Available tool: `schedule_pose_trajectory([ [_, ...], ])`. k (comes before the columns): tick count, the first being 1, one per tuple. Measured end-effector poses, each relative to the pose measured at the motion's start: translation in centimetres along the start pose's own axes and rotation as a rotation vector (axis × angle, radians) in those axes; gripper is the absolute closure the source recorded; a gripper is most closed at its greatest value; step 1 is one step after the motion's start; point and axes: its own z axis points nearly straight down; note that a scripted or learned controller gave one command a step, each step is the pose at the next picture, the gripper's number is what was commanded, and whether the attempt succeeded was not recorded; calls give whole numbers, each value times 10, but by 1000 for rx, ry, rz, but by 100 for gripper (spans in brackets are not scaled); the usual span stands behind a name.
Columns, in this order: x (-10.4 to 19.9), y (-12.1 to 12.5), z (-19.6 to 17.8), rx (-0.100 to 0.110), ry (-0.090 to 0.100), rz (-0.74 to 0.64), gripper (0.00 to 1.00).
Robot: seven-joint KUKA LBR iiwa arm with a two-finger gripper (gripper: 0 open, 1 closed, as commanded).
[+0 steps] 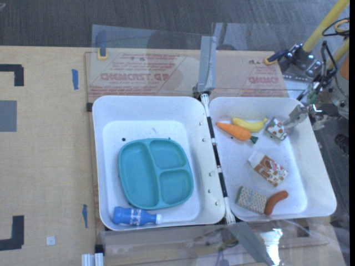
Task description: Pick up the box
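The end effector (289, 121) hangs at the two o'clock corner of the right-hand shallow white bin (321, 170), just beside a small silver-wrapped cube (275, 129); whether it is clenched or released cannot be told. The flat white-and-orange printed carton box (268, 168) lies at that bin's centre, apart from it. This looks like the approach step: next, the arm likely needs to move toward seven o'clock, over the box.

Pale wooden bench (44, 165) with black tape marks (15, 75), dark grey floor (166, 1) beyond.
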Motion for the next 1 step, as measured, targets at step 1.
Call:
schedule_pose_trajectory([
  [1, 19, -68, 111, -3, -1, 180, 0],
])
